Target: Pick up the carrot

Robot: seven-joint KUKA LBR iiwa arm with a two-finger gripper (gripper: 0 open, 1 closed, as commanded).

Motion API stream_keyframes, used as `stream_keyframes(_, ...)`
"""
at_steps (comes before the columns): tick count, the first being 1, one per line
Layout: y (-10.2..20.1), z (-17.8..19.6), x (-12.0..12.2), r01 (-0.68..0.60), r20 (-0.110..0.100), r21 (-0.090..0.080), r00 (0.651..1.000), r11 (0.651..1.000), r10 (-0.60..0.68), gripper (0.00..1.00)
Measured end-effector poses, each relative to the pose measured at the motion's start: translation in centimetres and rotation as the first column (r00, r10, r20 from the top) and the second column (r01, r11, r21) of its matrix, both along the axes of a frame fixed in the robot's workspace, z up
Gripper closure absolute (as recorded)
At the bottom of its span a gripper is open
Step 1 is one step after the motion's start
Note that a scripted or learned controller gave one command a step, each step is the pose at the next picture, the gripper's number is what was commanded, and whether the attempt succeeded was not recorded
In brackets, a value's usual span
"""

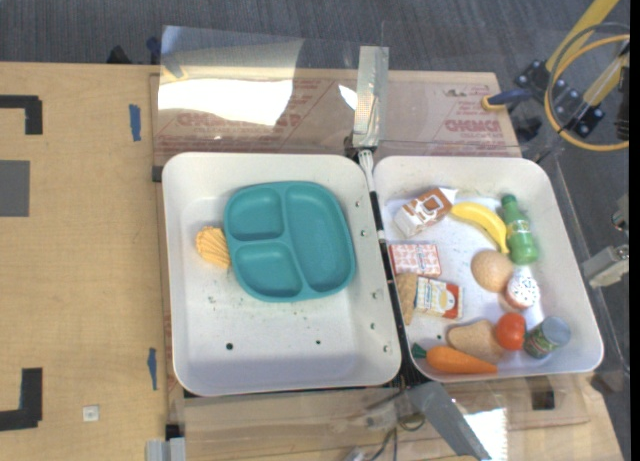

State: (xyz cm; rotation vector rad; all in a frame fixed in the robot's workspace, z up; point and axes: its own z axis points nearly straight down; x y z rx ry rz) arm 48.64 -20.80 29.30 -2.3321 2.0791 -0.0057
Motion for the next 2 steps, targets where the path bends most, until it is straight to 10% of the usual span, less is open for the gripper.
stream_keyframes(2,0.2,2.1,0.4,0.005,0.009,0.005,1.000,1.000,-0.005,1.00)
